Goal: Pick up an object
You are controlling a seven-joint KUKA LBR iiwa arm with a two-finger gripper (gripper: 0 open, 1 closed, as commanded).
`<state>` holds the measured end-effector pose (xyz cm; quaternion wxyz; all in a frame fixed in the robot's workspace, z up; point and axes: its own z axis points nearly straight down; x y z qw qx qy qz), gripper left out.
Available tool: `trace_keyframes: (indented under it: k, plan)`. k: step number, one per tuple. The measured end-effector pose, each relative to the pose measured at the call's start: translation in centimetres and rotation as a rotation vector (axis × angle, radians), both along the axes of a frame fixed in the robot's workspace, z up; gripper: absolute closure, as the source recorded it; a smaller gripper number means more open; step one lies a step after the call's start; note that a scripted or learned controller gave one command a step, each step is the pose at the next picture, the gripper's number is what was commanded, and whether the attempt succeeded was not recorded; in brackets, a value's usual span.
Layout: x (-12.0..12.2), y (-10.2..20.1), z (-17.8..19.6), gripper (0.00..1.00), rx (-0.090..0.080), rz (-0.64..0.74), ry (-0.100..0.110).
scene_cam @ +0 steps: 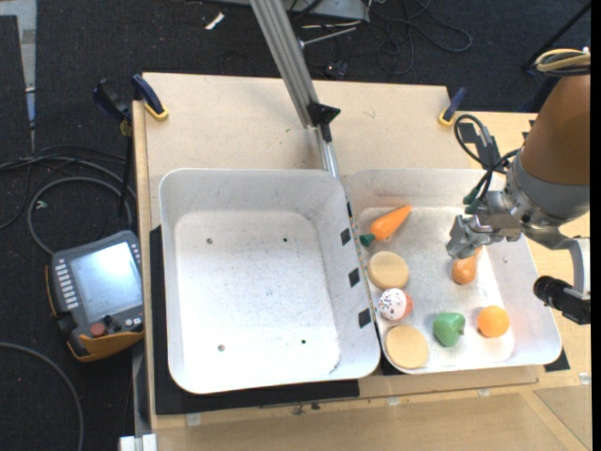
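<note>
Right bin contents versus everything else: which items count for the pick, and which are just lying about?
For the pick, all in the right bin:
carrot
two tan discs
speckled ball
green pepper
orange fruit
small orange piece, under the gripper

Lying about:
left bin
teach pendant
floor cables

You see a tan bench (244,125) on a dark floor (66,45) strewn with black cables (38,195). A metal pole (286,50) slants across the bench top. A teach pendant (99,294) lies at its left.
</note>
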<state>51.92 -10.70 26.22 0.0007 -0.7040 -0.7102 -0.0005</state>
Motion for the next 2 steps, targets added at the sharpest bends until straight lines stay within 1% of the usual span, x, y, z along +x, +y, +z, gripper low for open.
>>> trace_keyframes:
  k: [1, 2]
  plan:
    - [1.6, 5.0, 0.4, 1.0, -0.001, 0.0, -0.002]
    - [3.7, 11.0, -0.3, 1.0, 0.0, 0.0, -0.002]
